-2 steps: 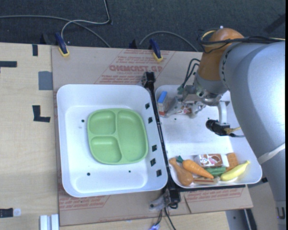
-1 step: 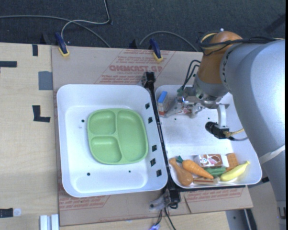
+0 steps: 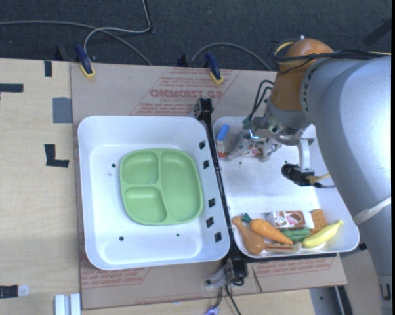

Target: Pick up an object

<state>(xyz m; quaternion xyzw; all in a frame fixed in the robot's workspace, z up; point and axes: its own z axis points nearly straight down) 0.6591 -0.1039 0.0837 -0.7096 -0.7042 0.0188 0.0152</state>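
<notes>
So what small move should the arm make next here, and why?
Probably a short descent. The gripper hangs at the far end of the right bin, over small items at its far-left corner, with nothing visibly between its fingers. The carrot and banana lie at the near end.

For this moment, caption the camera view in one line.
Gripper low at the right bin's far end; toy food piled near; green plate in left bin.
</notes>
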